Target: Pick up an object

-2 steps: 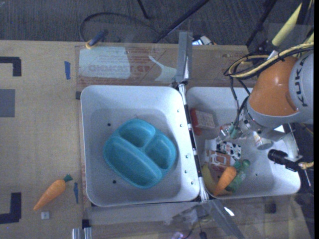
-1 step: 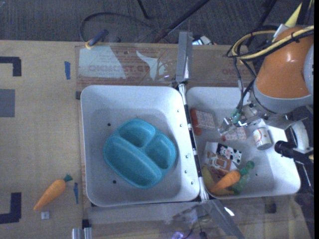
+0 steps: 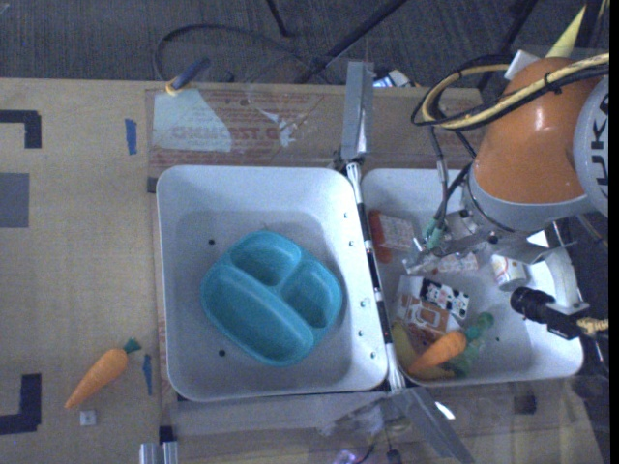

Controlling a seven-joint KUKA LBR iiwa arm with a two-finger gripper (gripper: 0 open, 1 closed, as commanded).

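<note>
One grey-and-orange arm [image 3: 537, 138] reaches from the right over the right bin [image 3: 561, 356], its gripper [image 3: 447, 249] low among clutter with its grip impossible to judge, while an orange toy carrot [image 3: 440, 349] lies near that bin's front wall beside a patterned card [image 3: 430, 307], and the left bin [image 3: 184, 201] holds a blue divided plate [image 3: 273, 296].

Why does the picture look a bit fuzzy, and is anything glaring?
In the camera view the whole scene is soft; the arm close to the lens is blurriest, small packets in the right bin smear together, and the blue tray carries faint sheen, with mild shadow along the left bin's walls.
</note>
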